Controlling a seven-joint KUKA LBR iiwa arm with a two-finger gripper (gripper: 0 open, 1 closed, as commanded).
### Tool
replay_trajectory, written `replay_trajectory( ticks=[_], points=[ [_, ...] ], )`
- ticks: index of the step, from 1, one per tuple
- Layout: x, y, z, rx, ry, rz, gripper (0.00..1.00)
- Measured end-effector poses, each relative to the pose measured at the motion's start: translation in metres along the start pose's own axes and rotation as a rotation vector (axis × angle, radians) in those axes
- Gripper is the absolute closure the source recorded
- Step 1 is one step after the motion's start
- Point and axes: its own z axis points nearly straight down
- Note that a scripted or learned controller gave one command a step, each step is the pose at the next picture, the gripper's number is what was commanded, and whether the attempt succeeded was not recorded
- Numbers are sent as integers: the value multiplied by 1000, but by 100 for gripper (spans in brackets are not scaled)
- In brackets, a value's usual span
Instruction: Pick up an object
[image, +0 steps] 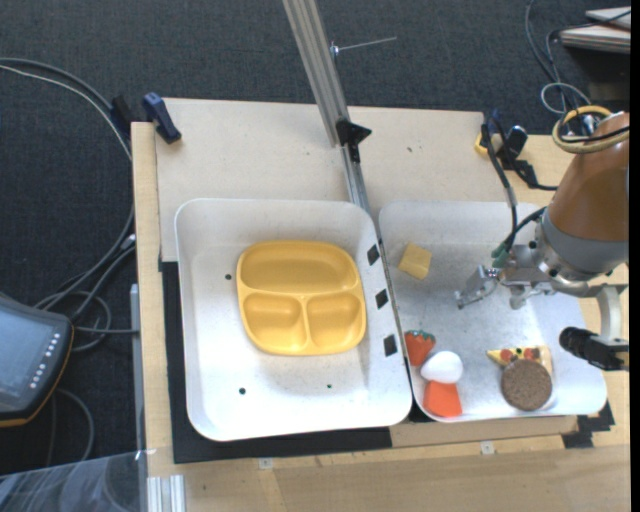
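Observation:
My gripper (480, 288) hangs over the middle of the right bin (455, 225), with the grey and orange arm behind it at the right edge. A tan cube (416, 262) lies to its left near the bin's divider. Along the front edge sit a red toy fruit (420, 346), a white egg (441, 366) and an orange piece (443, 399). A pizza slice (520, 355) and a round brown cookie (526, 385) lie at the front right, below the gripper. I see none of these in the gripper.
The left bin (200, 300) holds a yellow divided plate (300, 296). A slanted metal rail (335, 90) runs down from the top to the wall between the two bins. Cables and clamps sit at the bench's back right.

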Motion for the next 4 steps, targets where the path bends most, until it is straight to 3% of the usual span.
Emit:
replay_trajectory(
  ticks=[1, 2, 3, 4],
  points=[
    [-2, 8, 58, 0, 0, -1, 0],
    [-2, 7, 83, -2, 0, -1, 0],
    [-1, 8, 70, -7, 0, -2, 100],
    [-4, 13, 26, -13, -4, -2, 100]
  ],
)
